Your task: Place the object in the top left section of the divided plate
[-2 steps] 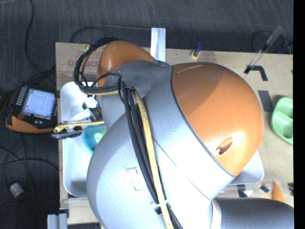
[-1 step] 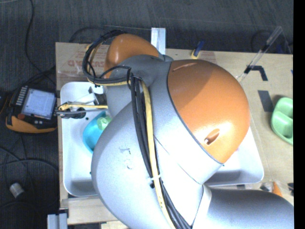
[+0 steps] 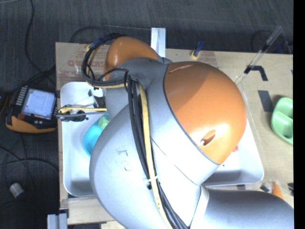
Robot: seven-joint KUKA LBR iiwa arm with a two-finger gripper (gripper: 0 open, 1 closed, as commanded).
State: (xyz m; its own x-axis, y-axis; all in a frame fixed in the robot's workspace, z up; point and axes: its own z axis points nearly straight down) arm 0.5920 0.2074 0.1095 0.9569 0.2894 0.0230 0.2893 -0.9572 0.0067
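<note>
- My arm (image 3: pixel 190 142) is filling the middle of the view, grey shell and orange cap lying over most of both bins, so I am judging the scene from its edges.
- The left bin (image 3: pixel 71 175) is showing its white wall and floor just left of my arm; the right bin (image 3: pixel 248 168) is peeking out at the arm's lower right.
- A blue and green thing (image 3: pixel 94 136), possibly the object or part of the divided plate, is sitting in the left bin, touching the arm's outline; I cannot tell which it is.
- My tool is working somewhere under the arm, and I cannot tell how it stands or whether it has hold of anything.
- I am judging the main risk as dropping into the wrong section, since the plate's dividers are hidden from this camera.
- The loose black cable (image 3: pixel 95 61) looping above the left bin could be snagging as I move.
</note>
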